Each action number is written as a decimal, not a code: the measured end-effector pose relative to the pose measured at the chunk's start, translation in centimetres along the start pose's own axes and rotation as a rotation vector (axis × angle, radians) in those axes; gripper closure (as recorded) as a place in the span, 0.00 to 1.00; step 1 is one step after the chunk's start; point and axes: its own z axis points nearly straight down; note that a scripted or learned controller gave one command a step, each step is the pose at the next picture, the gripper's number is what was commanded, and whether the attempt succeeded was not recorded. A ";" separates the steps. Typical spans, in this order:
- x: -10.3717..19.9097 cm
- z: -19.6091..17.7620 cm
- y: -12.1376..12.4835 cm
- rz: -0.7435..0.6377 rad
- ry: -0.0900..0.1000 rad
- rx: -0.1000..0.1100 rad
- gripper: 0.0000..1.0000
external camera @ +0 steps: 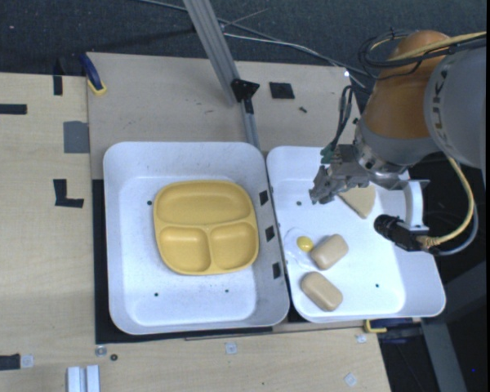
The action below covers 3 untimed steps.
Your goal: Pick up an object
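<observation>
Bench: pale wood with bits of black tape, two shallow white bins side by side – the left bin (118,219) and the right bin (408,288).

Left bin: a yellow divided plate (206,224) lies flat in the middle of it, well apart from the arm.

Right bin: three tan lumps and a small yellow piece (305,242). An upper lump (328,251) sits just beside the yellow piece, a lower lump (321,291) lies near the front wall, and a pale wedge (361,200) shows just to the right of the tool.

Arm: comes in from the right, its orange band above the wrist, cables looping round it.

Gripper (321,193): low over the back of the right bin, pointing down and leftwards. From where I stand the tips are too dark and bunched to make out – I cannot tell whether they are apart or together, and nothing shows between them.

Relation that matters: the wedge is the nearest thing, almost tucked under the wrist. The upper lump lies toward the front of the bin from the tips, its long axis slanting up to the right.

Judgement: nothing picked yet; a short shift toward the wedge looks the least travel.
</observation>
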 end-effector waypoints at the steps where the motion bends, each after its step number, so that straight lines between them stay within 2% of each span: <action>1: 5.4 -0.7 -0.1 0.001 0.000 -0.001 1.00; 2: 10.5 0.7 -0.1 0.002 -0.001 0.001 1.00; 3: 15.0 0.1 0.0 0.001 0.000 0.000 1.00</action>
